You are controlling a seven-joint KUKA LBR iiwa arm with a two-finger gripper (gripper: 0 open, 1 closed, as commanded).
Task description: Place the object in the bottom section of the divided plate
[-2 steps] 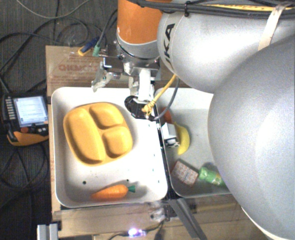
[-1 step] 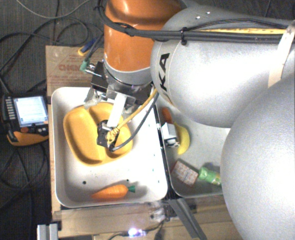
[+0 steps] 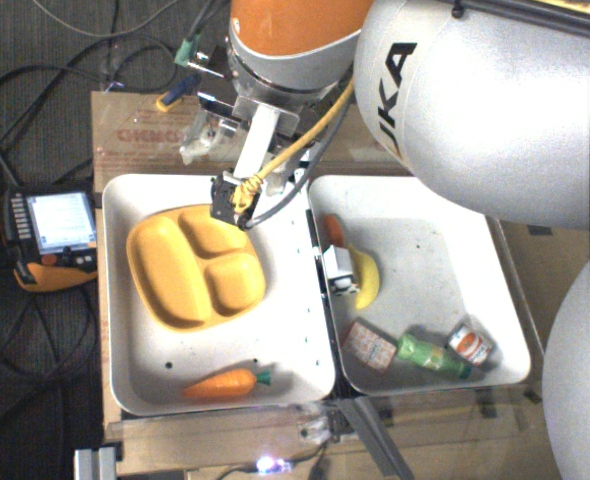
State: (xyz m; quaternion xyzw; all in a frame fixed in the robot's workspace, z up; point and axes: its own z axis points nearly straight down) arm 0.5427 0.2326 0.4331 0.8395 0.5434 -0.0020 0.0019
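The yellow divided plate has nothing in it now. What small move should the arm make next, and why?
Probably move the grey arm down the view toward the orange toy carrot, which lies in the left white bin below the yellow divided plate. All of the plate's sections are bare, and the wrist hangs over the plate's upper right corner, far from any loose object.

Floor: dark carpet (image 3: 35, 388) | black cables (image 3: 45, 63) trailed across it | lit pendant screen (image 3: 60, 221) lay left | cardboard sheet (image 3: 140, 138) lay at the rear
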